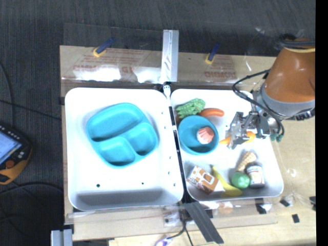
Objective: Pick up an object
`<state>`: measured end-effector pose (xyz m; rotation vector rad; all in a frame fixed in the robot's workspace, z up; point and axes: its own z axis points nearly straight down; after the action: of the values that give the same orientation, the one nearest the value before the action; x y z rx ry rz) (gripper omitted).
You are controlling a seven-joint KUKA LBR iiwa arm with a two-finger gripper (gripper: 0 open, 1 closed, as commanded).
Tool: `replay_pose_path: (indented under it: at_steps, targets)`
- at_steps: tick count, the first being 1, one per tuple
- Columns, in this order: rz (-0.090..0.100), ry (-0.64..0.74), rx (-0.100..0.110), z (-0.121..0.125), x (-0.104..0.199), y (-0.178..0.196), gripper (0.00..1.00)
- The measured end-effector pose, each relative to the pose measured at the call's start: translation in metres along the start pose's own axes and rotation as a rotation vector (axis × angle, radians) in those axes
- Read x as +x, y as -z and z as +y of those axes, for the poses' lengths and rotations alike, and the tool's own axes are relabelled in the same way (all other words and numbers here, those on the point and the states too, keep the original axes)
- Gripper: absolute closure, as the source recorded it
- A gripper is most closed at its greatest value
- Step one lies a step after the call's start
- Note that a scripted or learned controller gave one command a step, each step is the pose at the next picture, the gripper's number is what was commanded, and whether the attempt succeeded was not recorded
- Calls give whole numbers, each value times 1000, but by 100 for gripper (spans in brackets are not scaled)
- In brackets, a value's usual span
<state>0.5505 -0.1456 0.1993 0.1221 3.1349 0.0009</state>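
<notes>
The gripper hangs just right of the blue bowl, which holds a pink-white item; whether it grips anything, I cannot tell; an ice-cream cone, green ball and banana lie below; a blue divided tray sits well left.

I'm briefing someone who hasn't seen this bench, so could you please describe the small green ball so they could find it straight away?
Start at the right white bin, the one that also holds the blue bowl. Go to its near edge, where the green ball lies between a yellow banana and a small jar. It is the one round, plain green thing there; the other green item, by the far edge, is bumpy and leafy.
</notes>
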Motion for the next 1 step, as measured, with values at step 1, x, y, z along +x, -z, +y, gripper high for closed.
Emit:
replay_pose_path:
  at_steps: [1]
  targets:
    - [-7, 54, 3, 23, -5, -106, 100]
